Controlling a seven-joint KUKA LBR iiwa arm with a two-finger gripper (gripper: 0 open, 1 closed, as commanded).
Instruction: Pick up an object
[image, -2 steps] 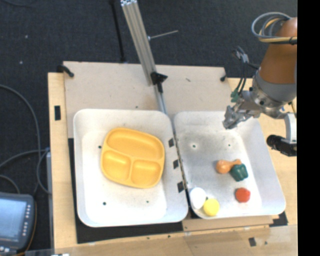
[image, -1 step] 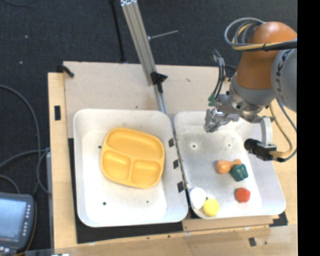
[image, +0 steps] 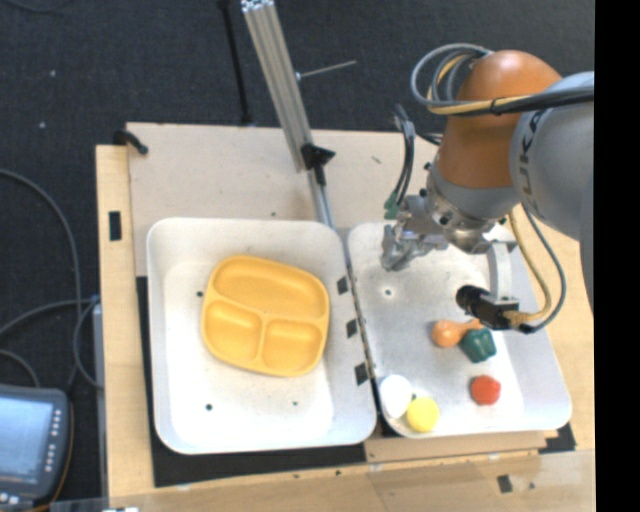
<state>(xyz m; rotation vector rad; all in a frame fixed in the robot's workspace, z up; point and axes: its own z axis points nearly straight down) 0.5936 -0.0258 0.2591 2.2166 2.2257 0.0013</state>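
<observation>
Since I cannot tell how my gripper (image: 397, 245) is set, I note the orange toy (image: 447, 333) lies below and right of it.

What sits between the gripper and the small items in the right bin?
Nothing visible. The gripper hangs over the bin's bare upper-left floor. The orange piece, green piece, red piece and yellow ball lie lower right of it, with open floor between.

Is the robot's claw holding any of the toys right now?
Nothing shows between the grey two-finger gripper; it hangs over the right white bin, apart from the toys.
</observation>
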